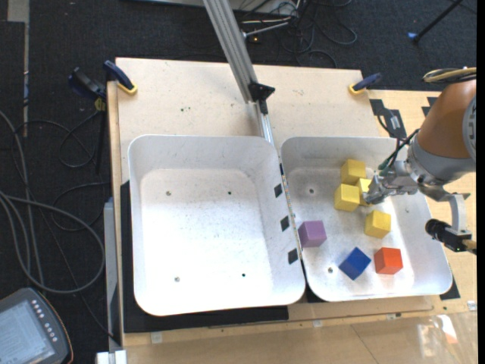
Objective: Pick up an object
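The arm (447, 131) enters from the right of the view, grey at the wrist with an orange section above, and bends down into the right bin (424, 279). The gripper (373, 196) sits low over the upper middle of that bin, in the midst of a cluster of yellow blocks. It is too small and too dark against the blocks for me to tell how far it is parted, and I cannot tell whether anything is gripped in it.

Three yellow blocks lie close around the gripper. The upper yellow block (353, 170) is just above and to the left of it. The middle yellow block (348, 196) is directly to its left, touching or very nearly touching it; contact cannot be confirmed. The lower yellow block (377, 223) rests just below it on the bin floor.

Further down the same bin, a purple block (312, 233) lies near the left wall, a blue block (355, 263) sits towards the front, and a red-orange block (388, 260) is just to the right of the blue one, the two near but apart.

The left bin (144, 203) stands beside the right bin, their inner walls meeting. Both rest on the pale wooden tabletop (197, 101). A metal strut (231, 40) slants down to the rear junction of the bins.
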Motion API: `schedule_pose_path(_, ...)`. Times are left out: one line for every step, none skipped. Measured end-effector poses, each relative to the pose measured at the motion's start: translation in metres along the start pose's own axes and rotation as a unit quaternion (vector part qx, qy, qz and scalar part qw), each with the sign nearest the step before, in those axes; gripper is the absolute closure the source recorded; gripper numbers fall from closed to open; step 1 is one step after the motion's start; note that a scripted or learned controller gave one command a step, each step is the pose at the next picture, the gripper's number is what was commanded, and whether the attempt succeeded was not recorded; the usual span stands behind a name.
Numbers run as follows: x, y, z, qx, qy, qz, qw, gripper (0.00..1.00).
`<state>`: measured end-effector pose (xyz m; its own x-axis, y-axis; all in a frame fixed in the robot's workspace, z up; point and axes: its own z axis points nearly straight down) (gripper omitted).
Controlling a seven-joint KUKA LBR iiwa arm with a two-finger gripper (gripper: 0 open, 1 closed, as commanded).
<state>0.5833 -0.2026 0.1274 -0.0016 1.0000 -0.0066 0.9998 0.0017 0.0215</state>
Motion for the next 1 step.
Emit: schedule_pose_path(0.0042,0.0004,-0.0625,0.007,0.002,-0.001,1.0000,1.00)
